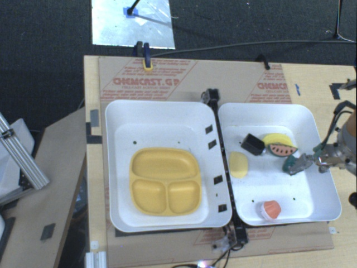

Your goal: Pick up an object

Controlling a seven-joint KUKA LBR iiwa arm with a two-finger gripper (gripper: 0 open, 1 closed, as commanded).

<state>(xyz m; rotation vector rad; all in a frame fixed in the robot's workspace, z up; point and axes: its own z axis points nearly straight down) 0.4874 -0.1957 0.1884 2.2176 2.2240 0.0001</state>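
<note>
Two bins side by side on the counter (pixel 312 77). Left bin (pixel 120 149) holds a divided tray (pixel 165 181), roughly centred. Right bin (pixel 326 200): block (pixel 252 144) left of the banana (pixel 277 139), watermelon slice (pixel 281 149) just in front of the banana, round piece (pixel 239 164) near the left wall, small cup (pixel 271 209) near the front wall. Hand (pixel 294 165) over the right side, just right of the slice.

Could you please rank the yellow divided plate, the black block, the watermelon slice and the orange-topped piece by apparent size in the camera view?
1. yellow divided plate, far the largest
2. watermelon slice
3. black block and orange-topped piece, too alike to separate
</note>
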